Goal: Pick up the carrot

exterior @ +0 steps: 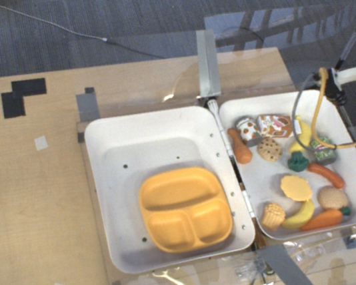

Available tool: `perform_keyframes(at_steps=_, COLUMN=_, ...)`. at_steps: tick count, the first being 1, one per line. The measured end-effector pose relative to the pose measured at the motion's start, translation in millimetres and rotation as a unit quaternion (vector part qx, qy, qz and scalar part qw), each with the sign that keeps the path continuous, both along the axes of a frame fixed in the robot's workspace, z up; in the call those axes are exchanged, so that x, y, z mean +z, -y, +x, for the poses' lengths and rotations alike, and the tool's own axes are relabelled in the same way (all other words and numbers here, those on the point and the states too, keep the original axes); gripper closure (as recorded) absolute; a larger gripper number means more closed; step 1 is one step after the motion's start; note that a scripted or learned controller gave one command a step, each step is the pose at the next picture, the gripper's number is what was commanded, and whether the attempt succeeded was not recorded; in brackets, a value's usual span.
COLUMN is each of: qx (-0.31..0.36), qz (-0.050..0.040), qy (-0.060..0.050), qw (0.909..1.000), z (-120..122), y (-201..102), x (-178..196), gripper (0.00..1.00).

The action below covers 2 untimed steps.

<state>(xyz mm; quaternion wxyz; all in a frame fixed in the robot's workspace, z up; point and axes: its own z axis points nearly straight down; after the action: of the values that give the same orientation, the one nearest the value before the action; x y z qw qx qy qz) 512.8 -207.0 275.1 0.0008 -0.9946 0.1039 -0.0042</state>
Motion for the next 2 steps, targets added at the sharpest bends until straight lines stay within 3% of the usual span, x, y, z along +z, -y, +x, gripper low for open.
perform_keyframes(at_steps=2, qx=0.002, qz=0.0017, qy=0.010, qw=0.9999, z=6, y=-2, x=24, gripper=1.00)
